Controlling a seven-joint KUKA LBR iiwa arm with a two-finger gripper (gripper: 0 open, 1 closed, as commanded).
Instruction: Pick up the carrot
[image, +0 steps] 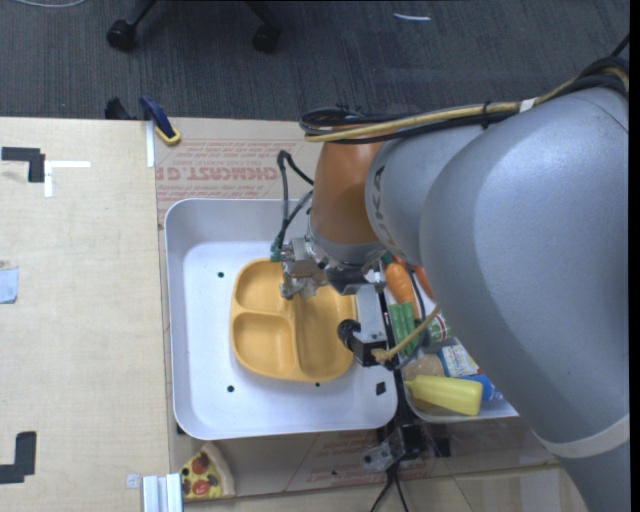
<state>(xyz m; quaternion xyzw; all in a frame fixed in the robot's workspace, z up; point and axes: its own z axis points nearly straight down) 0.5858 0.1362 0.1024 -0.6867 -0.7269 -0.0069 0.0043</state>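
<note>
Two shallow white bins sit side by side on the bench; the left bin (190, 330) occupies the centre of the frame, and the right bin is largely covered by the grey arm (520, 260) that enters from the right. A yellow divided plate (270, 340) lies in the left bin, right of that bin's centre. The gripper (300, 275) hangs over the upper edge of this plate, below the orange band (340, 190); whether it is open or closed cannot be determined from this angle, and nothing is visibly held in it. The carrot (402, 285) lies in the right bin, just right of centre frame, as a short orange strip beside the wrist hardware, with most of its length hidden by the arm. A green item (403, 325) lies just below it, and a yellow object (445, 395) rests lower in the same bin. The carrot is probably a light, rigid toy with a smooth, tapered, somewhat slippery surface, so it is likely to roll or slide out of a shallow grasp. The recommended grasp is across the thicker part of the body, jaws square to its long axis, well clear of the narrow tip. Crowding by neighbouring items may obstruct one jaw. The gripper currently stands over the wrong bin and requires a shift toward frame right before descent.
</note>
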